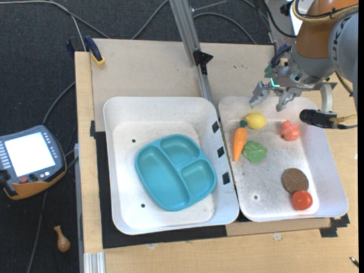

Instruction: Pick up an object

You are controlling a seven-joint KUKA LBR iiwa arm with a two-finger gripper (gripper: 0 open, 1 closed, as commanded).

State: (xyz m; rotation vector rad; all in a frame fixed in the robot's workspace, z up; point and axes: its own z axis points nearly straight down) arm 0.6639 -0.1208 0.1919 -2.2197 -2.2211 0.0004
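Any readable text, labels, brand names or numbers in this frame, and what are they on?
None can be read.
Handheld pendant left of the bench: its screen glows white, any text washed out.
Teal divided tray, white bins and toy foods: no markings visible.

Grey KUKA arm [341,33], broad orange band above the wrist, black cable looped over it, metallic two-finger gripper [272,99]

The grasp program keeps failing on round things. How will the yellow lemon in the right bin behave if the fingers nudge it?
The lemon looks rounded and smooth, so it would probably roll or slip aside. The carrot close beside it might stop it. The open gripper hovers just above.
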